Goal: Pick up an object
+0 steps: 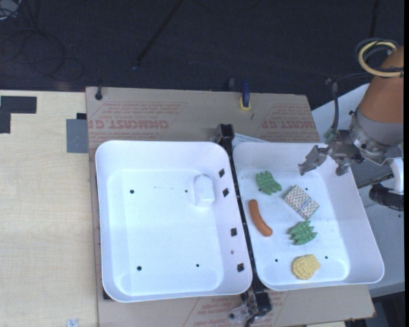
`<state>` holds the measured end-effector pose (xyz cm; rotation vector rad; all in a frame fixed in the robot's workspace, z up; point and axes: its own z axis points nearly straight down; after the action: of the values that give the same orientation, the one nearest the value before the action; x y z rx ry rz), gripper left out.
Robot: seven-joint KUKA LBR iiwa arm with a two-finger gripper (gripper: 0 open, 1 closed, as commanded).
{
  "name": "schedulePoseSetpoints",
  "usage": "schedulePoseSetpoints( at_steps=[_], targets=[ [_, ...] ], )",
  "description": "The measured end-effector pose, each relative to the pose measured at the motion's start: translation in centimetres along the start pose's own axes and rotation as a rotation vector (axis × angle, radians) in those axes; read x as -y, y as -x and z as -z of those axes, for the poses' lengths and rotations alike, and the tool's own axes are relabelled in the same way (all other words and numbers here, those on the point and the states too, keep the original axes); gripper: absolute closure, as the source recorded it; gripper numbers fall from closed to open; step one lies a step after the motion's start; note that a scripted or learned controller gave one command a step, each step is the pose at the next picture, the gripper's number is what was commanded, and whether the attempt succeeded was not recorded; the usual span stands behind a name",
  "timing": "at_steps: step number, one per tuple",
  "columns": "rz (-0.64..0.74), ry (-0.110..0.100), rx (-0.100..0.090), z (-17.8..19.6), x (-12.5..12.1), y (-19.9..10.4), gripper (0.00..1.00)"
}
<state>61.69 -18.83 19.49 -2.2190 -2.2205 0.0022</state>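
End effector point(325, 159) open, above right bin point(365, 251)

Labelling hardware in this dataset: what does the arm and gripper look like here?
The arm enters at the right: an orange section above a grey wrist ring. A looped yellow and white cable sits on top of it, and a thin dark cable runs down its left side. The gripper is a metallic grey two-finger unit with dark fittings, over the right bin.
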Motion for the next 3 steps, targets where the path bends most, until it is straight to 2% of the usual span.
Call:
schedulePoseSetpoints(
  at_steps=[1,2,3],
  targets=[
    [-0.007,-0.009,-0.002,-2.3,12.1,2.7,0.0],
    [0.003,0.009,0.003,3.8,5.9,1.6,0.0],
    [0.0,-0.01,-0.005,-5.8,12.2,-0.9,0.0]
  ],
)
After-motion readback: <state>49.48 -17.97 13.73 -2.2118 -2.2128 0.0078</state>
